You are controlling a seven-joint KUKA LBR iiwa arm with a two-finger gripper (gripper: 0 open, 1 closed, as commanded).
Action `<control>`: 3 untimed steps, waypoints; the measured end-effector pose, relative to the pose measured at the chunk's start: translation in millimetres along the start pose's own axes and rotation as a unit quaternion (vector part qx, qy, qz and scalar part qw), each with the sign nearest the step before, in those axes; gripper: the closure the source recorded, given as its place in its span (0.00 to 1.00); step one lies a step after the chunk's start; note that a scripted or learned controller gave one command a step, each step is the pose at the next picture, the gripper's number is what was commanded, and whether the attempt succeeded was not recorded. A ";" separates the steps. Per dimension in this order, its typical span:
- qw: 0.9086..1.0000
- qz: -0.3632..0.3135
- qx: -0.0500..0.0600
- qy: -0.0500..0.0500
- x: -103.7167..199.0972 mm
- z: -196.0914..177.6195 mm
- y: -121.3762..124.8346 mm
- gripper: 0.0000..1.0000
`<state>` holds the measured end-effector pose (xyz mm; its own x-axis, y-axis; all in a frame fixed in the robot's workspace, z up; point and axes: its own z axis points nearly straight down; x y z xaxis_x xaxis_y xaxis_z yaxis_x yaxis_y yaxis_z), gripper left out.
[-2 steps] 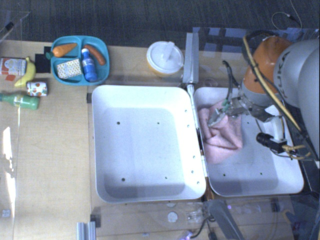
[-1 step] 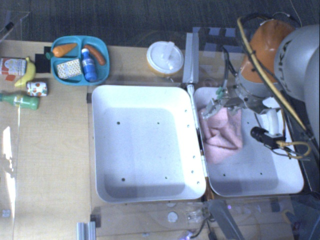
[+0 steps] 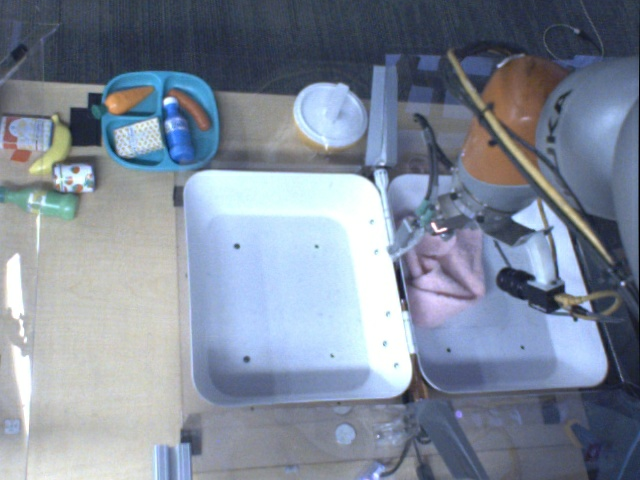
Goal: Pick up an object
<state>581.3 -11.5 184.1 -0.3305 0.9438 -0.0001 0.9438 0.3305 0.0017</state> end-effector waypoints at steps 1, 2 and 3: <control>0.998 0.057 -0.001 -0.001 -58.3 -0.7 2.8 0.00; 0.999 0.039 0.000 0.000 -108.1 76.7 -37.7 0.00; 0.993 0.121 -0.001 -0.001 -106.3 -0.7 -16.2 0.00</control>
<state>601.2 -117.2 184.8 -0.0932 0.9956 -0.0013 0.9956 0.0932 0.0042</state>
